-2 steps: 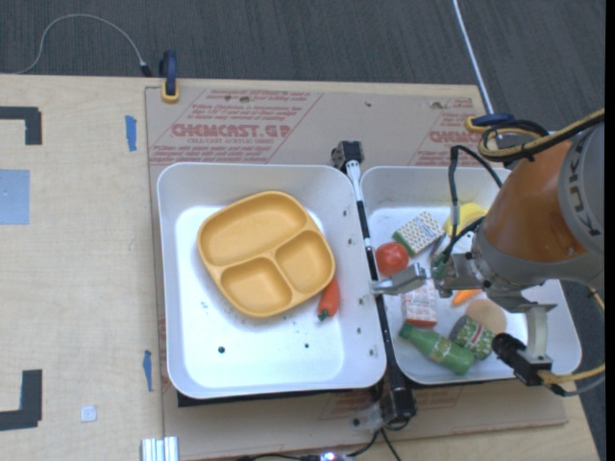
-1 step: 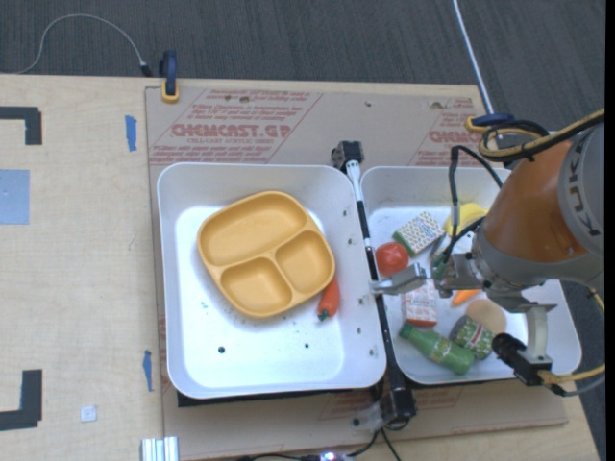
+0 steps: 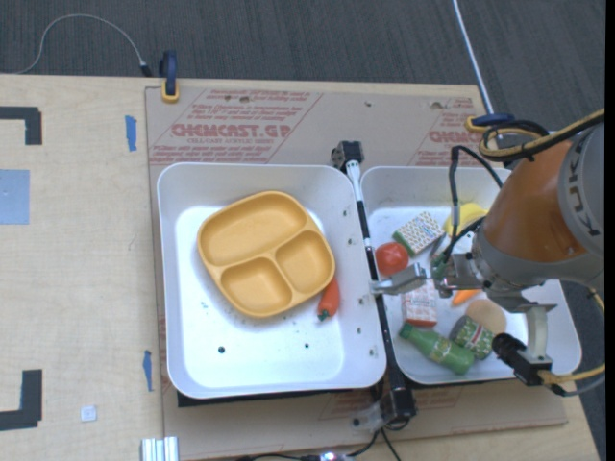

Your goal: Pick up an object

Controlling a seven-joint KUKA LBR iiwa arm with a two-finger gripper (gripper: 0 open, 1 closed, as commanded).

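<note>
Gripper (image 3: 415,281) over right bin (image 3: 567,353), near its left wall beside red tomato (image 3: 391,255); fingers' state cannot be told. Left bin (image 3: 183,257): yellow divided plate (image 3: 264,253), small carrot (image 3: 329,300) at its right edge.

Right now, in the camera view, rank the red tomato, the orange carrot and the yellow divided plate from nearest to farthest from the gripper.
From the gripper:
1. Red tomato, right bin, just above the fingertips.
2. Orange carrot, left bin, by the plate's lower right edge.
3. Yellow divided plate, left bin's middle.

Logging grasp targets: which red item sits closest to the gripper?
The red tomato in the right bin, just left of the gripper. The other reddish item, the small red-orange pepper, lies in the left bin beside the yellow plate.
</note>
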